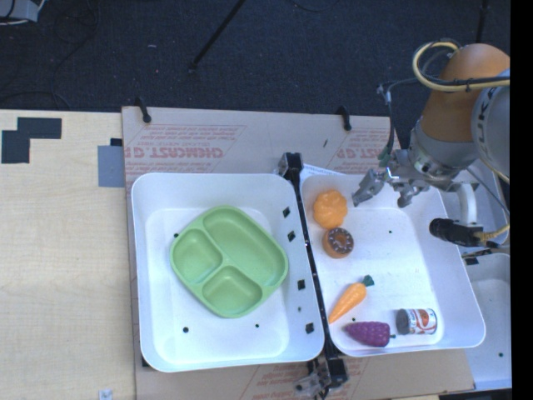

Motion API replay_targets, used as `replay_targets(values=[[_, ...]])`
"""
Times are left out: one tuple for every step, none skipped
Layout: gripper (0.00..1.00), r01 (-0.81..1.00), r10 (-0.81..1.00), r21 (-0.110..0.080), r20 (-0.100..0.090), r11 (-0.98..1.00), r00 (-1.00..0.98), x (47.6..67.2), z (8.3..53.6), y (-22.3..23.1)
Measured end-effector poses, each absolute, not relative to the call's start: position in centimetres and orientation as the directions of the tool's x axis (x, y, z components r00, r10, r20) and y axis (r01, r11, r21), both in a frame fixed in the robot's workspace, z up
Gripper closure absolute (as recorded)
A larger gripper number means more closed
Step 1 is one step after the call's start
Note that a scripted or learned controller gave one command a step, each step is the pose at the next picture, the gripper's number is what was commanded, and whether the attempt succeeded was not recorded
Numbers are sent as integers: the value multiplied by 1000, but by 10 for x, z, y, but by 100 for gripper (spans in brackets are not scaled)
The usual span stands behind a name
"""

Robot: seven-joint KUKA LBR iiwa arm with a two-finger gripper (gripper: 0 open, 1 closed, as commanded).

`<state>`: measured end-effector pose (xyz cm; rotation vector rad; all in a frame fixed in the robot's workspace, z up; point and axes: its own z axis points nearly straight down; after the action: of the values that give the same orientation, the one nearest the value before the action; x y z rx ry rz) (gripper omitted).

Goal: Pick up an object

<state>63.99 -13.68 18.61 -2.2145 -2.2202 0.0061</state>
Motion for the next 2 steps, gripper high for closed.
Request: replay_targets(values=[[0, 1000, 1000, -7, 1, 4, -4, 638, 123, -130], [0, 1000, 1000, -5, 0, 4, -4, 638, 86, -129]])
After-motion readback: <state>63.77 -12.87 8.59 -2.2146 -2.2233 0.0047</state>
